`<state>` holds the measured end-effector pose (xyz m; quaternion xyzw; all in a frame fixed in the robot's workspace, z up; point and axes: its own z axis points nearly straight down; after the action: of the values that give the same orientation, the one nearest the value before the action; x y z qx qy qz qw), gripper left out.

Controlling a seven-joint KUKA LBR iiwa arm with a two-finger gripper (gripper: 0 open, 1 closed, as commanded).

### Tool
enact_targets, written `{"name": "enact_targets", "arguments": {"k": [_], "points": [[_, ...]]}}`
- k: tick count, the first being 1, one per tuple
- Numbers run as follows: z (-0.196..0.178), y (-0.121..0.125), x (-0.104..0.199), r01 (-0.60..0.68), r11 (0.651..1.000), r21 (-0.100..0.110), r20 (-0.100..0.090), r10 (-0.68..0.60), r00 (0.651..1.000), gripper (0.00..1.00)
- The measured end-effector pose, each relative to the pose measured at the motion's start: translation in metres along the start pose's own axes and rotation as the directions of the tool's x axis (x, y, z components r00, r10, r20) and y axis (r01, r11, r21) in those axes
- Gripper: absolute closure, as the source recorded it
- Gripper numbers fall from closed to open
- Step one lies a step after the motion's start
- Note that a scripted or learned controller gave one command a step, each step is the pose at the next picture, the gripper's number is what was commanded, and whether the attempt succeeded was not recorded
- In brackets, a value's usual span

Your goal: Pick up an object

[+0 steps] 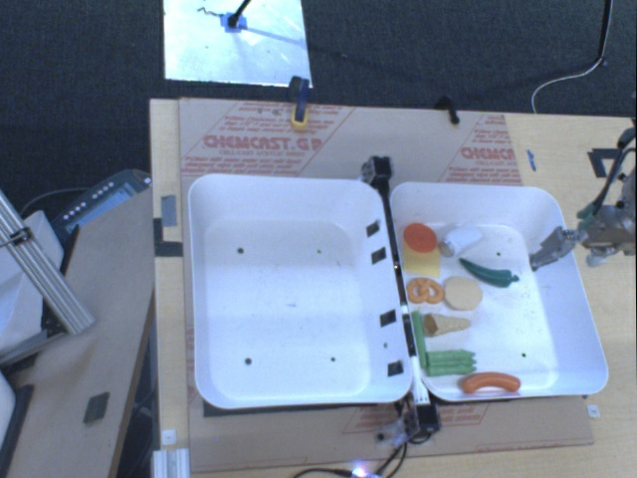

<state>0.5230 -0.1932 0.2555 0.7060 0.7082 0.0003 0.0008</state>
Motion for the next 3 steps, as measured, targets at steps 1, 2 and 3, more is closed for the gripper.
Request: {"name": "enact_targets", "arguments": {"k": [1,2,3], "points": [[0.173,0.032,0.057,0.006,1.0,0.003,-0.005,-0.006,1.0,0.0],[0.17,0.08,0.103,0.007,1.0,-0.004,-0.002,-0.007,1.0,0.0],[0.16,0.078,0.1,0.002,1.0,-0.003,0.0,-0.002,1.0,1.0]]}}
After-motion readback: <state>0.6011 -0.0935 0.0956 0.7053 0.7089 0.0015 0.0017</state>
